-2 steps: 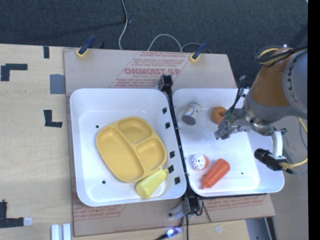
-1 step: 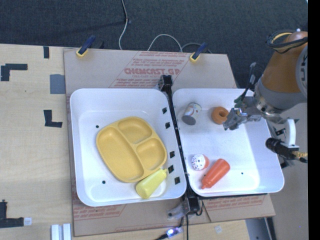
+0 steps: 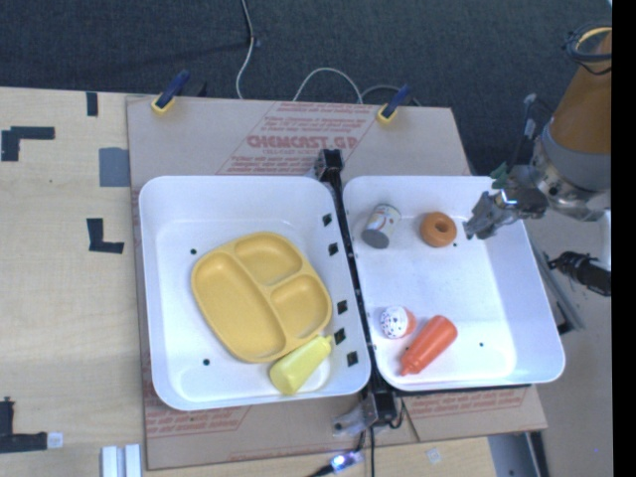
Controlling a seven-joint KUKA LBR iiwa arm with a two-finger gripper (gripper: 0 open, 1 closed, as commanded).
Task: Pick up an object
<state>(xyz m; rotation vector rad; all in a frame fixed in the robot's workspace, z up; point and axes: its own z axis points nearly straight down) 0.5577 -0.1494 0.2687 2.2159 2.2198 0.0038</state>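
The right bin (image 3: pixel 517 296) holds an orange ring-shaped donut toy (image 3: pixel 437 229), a small grey and white cup lying on its side (image 3: pixel 378 225), a white ball with red spots (image 3: pixel 396 322) and an orange carrot toy (image 3: pixel 428 344). My gripper (image 3: pixel 484 218) hangs at the right bin's upper right, just right of the donut and apart from it. Nothing shows between its fingers.
The left bin (image 3: pixel 164 266) carries a yellow divided plate (image 3: pixel 260 294) and a pale yellow bottle-like toy (image 3: pixel 300 363) at its front. A black divider (image 3: pixel 343 256) runs between the bins. Clamps (image 3: pixel 171 90) and a white cable (image 3: pixel 328 76) sit behind the bins.
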